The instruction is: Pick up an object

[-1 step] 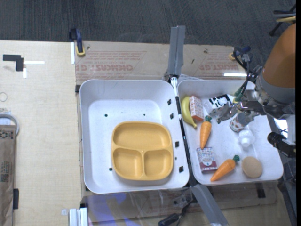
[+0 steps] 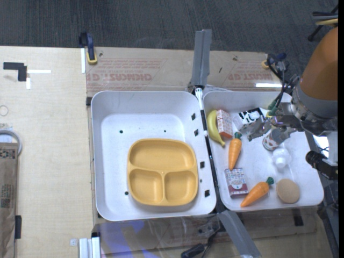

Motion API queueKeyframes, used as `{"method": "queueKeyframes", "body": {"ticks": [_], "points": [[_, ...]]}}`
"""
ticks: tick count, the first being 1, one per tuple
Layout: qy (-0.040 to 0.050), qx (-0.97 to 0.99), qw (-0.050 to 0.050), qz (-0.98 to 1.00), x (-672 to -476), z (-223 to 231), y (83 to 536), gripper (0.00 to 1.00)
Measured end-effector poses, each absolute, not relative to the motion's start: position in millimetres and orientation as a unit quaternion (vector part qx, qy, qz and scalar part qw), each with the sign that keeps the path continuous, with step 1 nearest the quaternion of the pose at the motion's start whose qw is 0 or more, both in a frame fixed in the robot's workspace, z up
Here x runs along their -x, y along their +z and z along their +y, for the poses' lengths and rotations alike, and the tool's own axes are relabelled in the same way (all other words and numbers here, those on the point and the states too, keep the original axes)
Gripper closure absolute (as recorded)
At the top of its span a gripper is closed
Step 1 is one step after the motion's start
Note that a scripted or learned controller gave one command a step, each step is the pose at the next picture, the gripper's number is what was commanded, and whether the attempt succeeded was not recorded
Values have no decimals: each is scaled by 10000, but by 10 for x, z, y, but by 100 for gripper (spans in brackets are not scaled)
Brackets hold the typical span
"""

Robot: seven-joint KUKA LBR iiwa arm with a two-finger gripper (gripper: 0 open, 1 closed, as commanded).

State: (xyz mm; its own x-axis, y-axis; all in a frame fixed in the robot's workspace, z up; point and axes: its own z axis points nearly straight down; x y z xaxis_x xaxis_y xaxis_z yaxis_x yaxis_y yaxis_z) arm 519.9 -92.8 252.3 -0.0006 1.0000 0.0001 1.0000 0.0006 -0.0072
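The right bin holds several small items. A banana lies at its left wall beside a red and white carton. One carrot stands upright in the middle and a second carrot lies near the front. A small red box sits between them. A brown round lump rests at the front right. My gripper hangs low over the bin's back middle, just right of the upright carrot's top. I see nothing held in it.
The left bin holds a yellow divided plate. A white lump and a small grey can-like item lie under the wrist. A black and white item sits at the right bin's back. The arm covers the right bin's back right.
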Motion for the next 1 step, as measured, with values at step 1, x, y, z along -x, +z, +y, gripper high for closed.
{"method": "queueKeyframes", "body": {"ticks": [1], "points": [[26, 7344, 26, -6787, -5726, -993, 1256, 0]]}}
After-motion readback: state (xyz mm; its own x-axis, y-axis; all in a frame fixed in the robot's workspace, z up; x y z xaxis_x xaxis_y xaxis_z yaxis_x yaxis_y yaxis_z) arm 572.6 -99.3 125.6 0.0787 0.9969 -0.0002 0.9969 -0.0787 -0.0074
